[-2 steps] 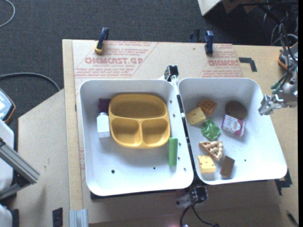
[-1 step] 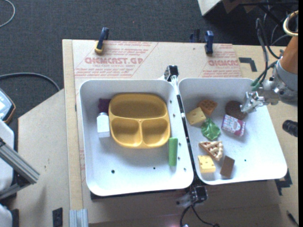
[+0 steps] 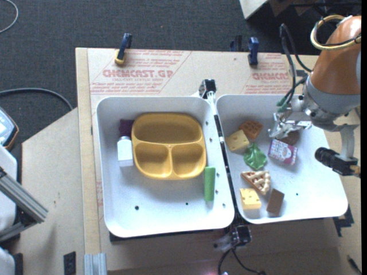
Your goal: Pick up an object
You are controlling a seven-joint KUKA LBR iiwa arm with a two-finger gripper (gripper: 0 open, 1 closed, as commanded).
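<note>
Brown board (image 3: 149, 67) printed "CHEMCAST GP", end effector (image 3: 285, 128) over pink carton (image 3: 282, 152)

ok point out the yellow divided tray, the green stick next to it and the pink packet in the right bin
yellow divided tray (image 3: 168, 132), camera view, floor of its large upper compartment
green stick (image 3: 210, 183), camera view, middle of its length
pink packet (image 3: 282, 152), camera view, centre of its printed face

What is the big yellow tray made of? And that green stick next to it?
The yellow tray looks like moulded plastic: one even colour, rounded compartment walls, a soft matte sheen. The green stick also seems to be plastic, smooth and evenly coloured, though it is too small to be sure.
</note>
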